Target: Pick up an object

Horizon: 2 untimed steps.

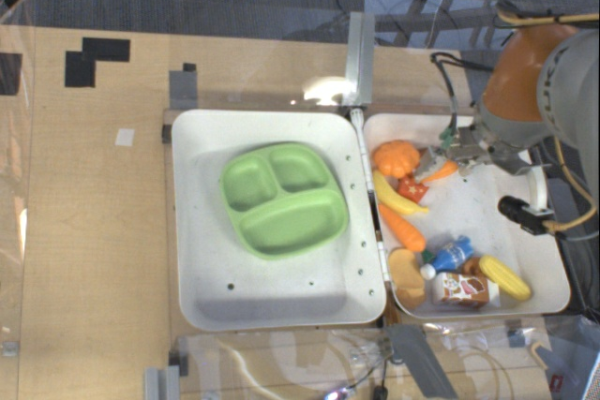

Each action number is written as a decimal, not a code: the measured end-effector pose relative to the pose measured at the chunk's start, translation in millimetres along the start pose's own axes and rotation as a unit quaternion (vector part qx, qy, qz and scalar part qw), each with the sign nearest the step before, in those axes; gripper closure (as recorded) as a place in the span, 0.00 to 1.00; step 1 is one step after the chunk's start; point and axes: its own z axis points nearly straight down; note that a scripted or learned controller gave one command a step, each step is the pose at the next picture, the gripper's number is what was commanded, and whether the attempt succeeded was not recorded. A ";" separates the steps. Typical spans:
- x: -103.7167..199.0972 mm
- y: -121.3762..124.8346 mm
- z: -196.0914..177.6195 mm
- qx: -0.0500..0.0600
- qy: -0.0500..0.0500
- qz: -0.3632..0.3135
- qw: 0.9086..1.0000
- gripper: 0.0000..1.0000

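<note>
Gripper (448,155) fingertips blurred among toys (417,178)

No lettering can be read anywhere — the small carton (462,289) in the right bin (553,295) bears a printed label, too blurred to make out.

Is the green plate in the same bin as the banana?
No, the green divided plastic plate lies in the left white bin; the yellow banana lies in the right.

The pale wooden bench (94,229) carries two shallow white plastic bins: one (553,290) beneath the claw (450,155), the other (197,286) left of it.
</note>
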 end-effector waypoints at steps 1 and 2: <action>-0.3 0.8 -10.6 0.002 0.000 -0.001 1.000 1.00; -0.3 0.7 -10.5 0.002 0.000 -0.001 1.000 0.00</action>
